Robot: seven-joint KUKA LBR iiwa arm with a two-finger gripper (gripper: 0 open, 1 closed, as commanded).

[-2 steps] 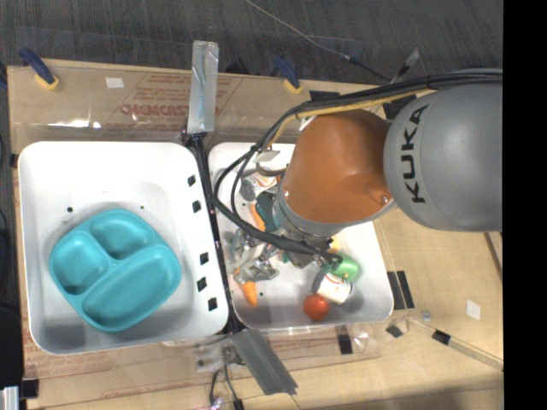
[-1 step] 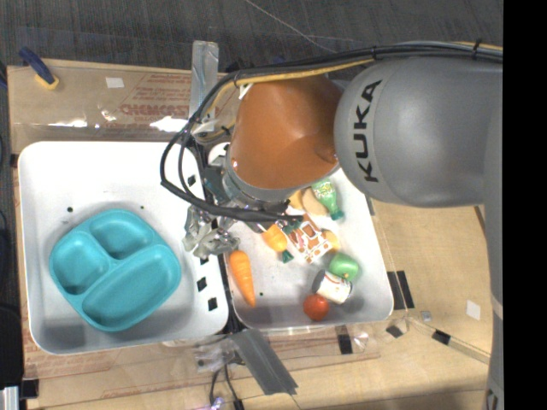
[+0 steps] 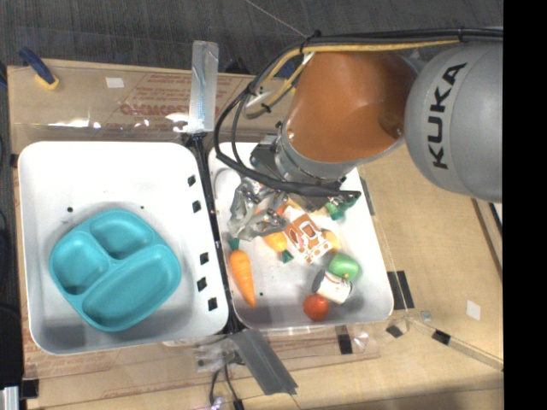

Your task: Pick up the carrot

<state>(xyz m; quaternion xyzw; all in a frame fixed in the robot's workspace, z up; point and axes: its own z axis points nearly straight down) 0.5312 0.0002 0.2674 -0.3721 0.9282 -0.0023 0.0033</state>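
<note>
Carrot (image 3: 242,277): smooth orange cone, lying in right bin (image 3: 373,229).
Gripper (image 3: 249,214): metallic, above carrot; fingers' state cannot be told.
Plate (image 3: 114,268): teal, divided, glossy.

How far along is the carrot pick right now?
Done: the arm has reached into the right bin. In hand: the pincer hangs over the toy pile, just above the carrot. Left: the grasp and lift; the carrot lies on the bin floor by the left wall, ungripped.

grey arm with orange band (image 3: 342,101) over right white bin (image 3: 376,301) | metal gripper (image 3: 248,212) near orange carrot (image 3: 243,276) | teal divided plate (image 3: 115,267) in left white bin (image 3: 43,169)
</note>
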